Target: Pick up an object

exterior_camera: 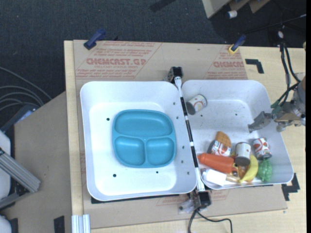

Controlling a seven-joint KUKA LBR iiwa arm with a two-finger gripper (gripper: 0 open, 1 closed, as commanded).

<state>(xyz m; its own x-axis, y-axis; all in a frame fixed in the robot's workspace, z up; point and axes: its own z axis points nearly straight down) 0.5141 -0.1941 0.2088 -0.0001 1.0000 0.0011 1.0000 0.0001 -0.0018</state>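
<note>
The right bin (228,92) holds several small objects. A small tin (197,103) lies alone near its back left corner. Clustered at the front are a brown bread-like piece (221,143), an orange carrot (216,162), a grey can (242,153), a red-labelled can (262,148), a banana (251,169), a green item (265,171) and a white piece (215,178). My gripper (265,114) hangs over the bin's right side, above and behind the cluster. It is open, with nothing between its fingers.
The left bin (95,144) carries a blue divided plate (144,138). A black hinge strip (186,125) separates the bins. The arm enters at the right edge, with cables (286,67) above it. Blue and yellow clamps sit at the board's back edge.
</note>
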